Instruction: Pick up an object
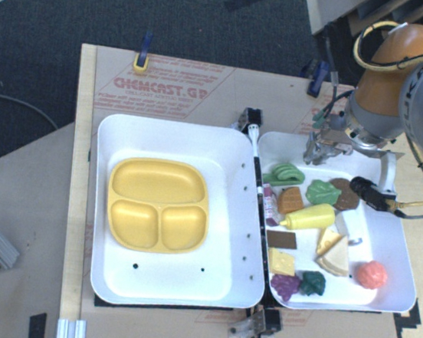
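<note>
The right bin holds a heap of toy food — none lifted yet, so the pick remains to be done. At that bin's far rim the gripper hangs with nothing between its fingers — whether spread or closed cannot be told.

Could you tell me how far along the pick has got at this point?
Nothing looks picked yet. The end effector hangs over the far end of the right bin, just above the green toy. The toy food lies in that bin; the grasp and lift remain.
</note>
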Controlling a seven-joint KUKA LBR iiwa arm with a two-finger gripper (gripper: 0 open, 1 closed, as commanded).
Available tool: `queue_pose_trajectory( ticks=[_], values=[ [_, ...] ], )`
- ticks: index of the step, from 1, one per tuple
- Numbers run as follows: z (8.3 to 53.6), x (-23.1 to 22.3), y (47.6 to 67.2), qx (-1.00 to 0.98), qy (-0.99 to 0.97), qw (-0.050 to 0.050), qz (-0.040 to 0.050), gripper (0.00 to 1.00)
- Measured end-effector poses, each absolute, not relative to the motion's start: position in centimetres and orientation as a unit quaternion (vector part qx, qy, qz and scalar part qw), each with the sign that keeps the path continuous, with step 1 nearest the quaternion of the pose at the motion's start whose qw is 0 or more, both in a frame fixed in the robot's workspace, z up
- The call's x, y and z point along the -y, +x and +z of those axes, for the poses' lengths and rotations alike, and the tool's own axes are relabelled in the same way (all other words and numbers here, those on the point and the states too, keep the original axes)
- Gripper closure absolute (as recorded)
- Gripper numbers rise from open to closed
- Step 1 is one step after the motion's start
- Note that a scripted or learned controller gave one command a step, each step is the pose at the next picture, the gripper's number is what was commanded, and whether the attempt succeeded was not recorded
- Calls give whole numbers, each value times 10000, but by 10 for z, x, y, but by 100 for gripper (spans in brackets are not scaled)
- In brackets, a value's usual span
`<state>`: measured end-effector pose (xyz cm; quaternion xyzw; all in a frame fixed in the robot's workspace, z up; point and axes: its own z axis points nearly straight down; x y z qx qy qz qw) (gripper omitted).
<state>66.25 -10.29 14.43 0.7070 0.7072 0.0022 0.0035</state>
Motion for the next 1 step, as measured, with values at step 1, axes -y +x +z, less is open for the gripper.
queue_pose_trajectory(
  ticks=[1],
  values=[
    [199, 93, 668, -7078, 7064, 35, 25, 100]
  ],
)
